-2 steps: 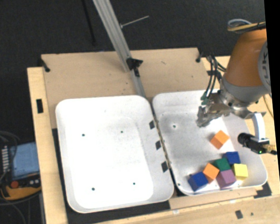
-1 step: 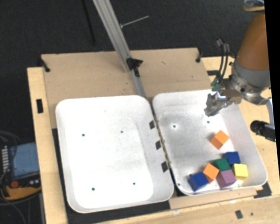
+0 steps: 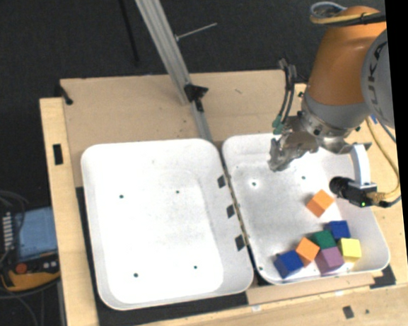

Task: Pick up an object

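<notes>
Over the right bin (image 3: pixel 261 210), toward its far edge, we see the gripper (image 3: pixel 280 158) hanging above bare floor with nothing between its fingers; whether they are apart or together we cannot tell. We note a lone orange block (image 3: pixel 320 202) nearer the camera than the gripper, well apart from it. Near this bin's front rim we record a cluster: blue block (image 3: pixel 288 263), second orange block (image 3: pixel 308 249), green block (image 3: pixel 325 240), purple block (image 3: pixel 330 259), yellow block (image 3: pixel 351 248), another blue block (image 3: pixel 338 228).
</notes>
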Tool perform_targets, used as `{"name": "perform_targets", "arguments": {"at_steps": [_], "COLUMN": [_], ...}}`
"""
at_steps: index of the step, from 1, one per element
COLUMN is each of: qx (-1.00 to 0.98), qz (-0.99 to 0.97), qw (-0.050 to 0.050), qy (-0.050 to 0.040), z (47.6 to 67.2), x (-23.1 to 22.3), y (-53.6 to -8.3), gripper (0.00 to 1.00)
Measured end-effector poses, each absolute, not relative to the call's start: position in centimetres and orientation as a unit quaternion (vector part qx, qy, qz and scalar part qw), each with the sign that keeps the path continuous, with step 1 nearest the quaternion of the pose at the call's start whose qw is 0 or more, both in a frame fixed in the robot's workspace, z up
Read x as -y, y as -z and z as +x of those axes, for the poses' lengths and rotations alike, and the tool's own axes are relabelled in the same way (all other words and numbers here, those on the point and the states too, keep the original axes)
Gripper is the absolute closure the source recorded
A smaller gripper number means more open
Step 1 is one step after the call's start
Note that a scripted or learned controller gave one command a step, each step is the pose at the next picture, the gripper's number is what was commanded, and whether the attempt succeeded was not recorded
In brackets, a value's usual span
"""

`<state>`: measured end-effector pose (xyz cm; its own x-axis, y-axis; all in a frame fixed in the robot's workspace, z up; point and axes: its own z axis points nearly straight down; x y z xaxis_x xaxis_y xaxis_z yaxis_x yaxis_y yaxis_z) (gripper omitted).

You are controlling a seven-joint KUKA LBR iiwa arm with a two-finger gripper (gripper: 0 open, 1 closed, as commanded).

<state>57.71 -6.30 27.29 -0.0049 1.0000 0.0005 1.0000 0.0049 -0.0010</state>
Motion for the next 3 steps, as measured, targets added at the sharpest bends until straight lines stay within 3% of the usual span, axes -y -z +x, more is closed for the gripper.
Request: {"name": "perform_targets", "arguments": {"at_steps": [3], "qx": [0.709], "qz": [-0.706], "qw": [0.0], "qy": [0.0005], "z": [60.8], "x": [-9.0], "y": [-26.6], "gripper": [1.0]}}
